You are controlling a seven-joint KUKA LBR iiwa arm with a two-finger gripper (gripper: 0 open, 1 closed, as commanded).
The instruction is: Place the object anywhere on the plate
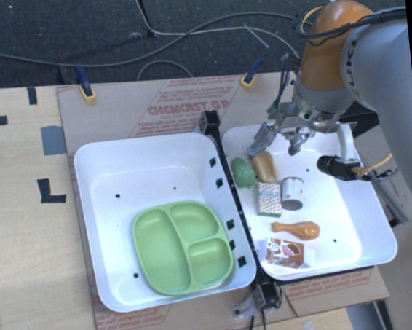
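From my remote seat I see the green plate [182,248] lying in the left bin [96,165], toward that bin's near edge, its three compartments bare. Everything else I place against that plate.

The right bin [359,232], just beside the plate's bin across the black divider [227,188], carries all the loose things. Up and to the right of the plate, hard against the divider, sits a green rounded object [243,172], touching a tan bread-like piece [265,166]. Below those, still right of the plate, a patterned green-and-white packet [269,199] lies beside a small silver can [292,193] on its side. Nearer me, level with the plate's right compartments, rests an orange drumstick-shaped toy [298,229], and below it a brown-and-white packet [284,252]. None of them is on the plate.

The pincer [280,137] hangs over the far part of the right bin, well up and right of the plate, just above the tan piece. Its fingers look spread apart with nothing between them.

Both bins sit on cardboard [178,108] laid over the worktop [21,216].
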